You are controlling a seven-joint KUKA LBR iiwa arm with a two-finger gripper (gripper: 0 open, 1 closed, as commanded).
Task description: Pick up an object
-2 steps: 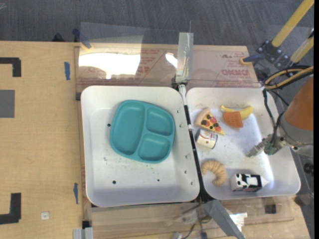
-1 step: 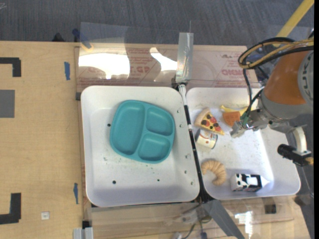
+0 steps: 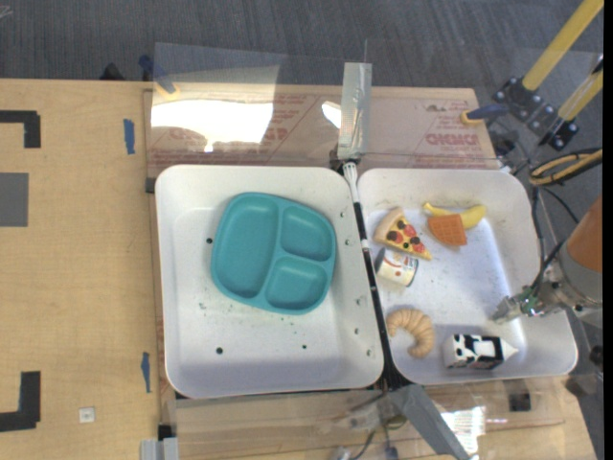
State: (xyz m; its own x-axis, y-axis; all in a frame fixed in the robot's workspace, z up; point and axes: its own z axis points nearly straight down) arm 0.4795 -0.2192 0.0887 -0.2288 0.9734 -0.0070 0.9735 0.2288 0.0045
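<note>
The right bin (image 3: 498,257) holds several toy items. A pizza slice (image 3: 403,233) lies near its left wall, with a small white cup-like piece (image 3: 397,269) just below it. A croissant (image 3: 412,329) rests at the front left. A black and white cow figure (image 3: 476,350) sits at the front. A banana (image 3: 456,210) and an orange piece (image 3: 447,230) lie at the back. My gripper (image 3: 514,306) reaches in from the right, low over the bin's right side, above and right of the cow. Nothing shows between its tips.
The left bin (image 3: 182,286) holds a teal divided plate (image 3: 273,252). A clear divider panel (image 3: 354,113) stands behind the bins. Yellow and black stand parts (image 3: 546,94) and cables sit at the far right. The wooden bench (image 3: 67,257) spreads to the left.
</note>
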